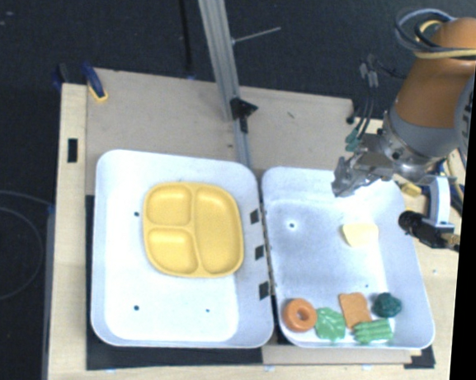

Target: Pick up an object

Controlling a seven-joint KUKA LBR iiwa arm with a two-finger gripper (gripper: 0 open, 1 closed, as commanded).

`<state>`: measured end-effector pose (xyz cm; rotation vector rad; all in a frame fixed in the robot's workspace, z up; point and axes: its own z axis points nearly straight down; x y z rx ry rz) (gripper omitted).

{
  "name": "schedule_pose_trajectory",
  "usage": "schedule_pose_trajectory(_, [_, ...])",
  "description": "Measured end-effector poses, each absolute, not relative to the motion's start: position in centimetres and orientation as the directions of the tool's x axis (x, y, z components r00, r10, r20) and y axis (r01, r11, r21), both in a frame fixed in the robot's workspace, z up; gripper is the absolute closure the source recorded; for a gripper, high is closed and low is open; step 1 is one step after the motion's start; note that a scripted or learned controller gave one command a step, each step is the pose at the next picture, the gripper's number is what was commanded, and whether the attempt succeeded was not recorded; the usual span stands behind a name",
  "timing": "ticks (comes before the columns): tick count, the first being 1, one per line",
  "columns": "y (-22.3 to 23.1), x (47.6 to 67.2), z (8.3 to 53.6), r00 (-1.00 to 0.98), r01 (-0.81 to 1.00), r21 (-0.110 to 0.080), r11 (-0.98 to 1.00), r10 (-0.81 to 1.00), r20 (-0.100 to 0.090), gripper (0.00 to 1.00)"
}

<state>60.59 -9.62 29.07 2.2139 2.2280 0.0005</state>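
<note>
My gripper point(346, 183) hangs over the far edge of the right bin point(315, 258), with nothing seen between its fingers. A pale yellow block point(359, 234) lies in that bin, a short way in front of the gripper and slightly to its right. Along the near edge of the same bin lie an orange ring point(299, 314), a light green piece point(330, 325), an orange-brown slab point(353, 308), a green oblong piece point(373, 330) and a dark green lump point(388, 305).
The left bin point(112, 298) holds a yellow divided plate point(193, 228). A metal pole point(221, 51) slants up from the bench behind the bins. A blue and yellow clamp point(94, 84) sits at the bench's far left corner.
</note>
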Motion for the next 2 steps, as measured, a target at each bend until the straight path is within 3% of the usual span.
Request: schedule_pose_trajectory(2, [1.4,59.6,27.1,-0.009,1.0,0.001,0.009,1.0,0.002,1.0])
